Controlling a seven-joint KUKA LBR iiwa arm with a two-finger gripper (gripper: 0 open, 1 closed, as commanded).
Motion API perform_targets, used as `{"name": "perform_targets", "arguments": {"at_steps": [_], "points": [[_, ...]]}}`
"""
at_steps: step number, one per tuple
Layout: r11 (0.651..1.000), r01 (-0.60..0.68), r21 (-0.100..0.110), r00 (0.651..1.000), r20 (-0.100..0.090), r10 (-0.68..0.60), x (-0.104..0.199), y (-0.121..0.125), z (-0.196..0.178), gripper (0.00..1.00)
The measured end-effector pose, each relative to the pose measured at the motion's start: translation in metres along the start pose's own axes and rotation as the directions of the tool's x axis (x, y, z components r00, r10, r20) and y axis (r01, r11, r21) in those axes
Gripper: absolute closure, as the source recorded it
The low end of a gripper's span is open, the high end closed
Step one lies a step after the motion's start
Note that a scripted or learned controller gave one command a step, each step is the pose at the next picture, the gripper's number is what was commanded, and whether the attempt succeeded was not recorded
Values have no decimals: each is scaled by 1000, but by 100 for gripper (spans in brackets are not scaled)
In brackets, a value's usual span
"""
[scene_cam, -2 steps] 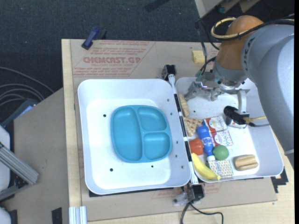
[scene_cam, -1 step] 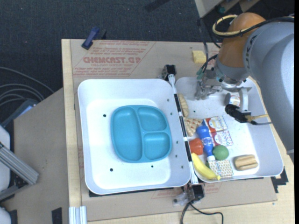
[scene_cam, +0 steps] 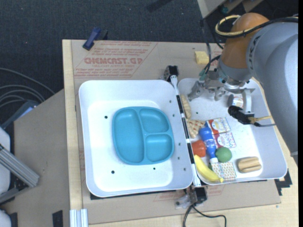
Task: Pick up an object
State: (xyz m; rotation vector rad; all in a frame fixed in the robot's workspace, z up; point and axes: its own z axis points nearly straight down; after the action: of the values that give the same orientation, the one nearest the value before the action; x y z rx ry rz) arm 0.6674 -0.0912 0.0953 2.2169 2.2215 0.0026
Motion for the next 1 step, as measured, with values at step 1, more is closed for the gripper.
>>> {"name": "perform_targets", "arguments": {"at_steps": [1], "points": [[1000,-1,5,1000,-1,1,0,-1,11,0]]}}
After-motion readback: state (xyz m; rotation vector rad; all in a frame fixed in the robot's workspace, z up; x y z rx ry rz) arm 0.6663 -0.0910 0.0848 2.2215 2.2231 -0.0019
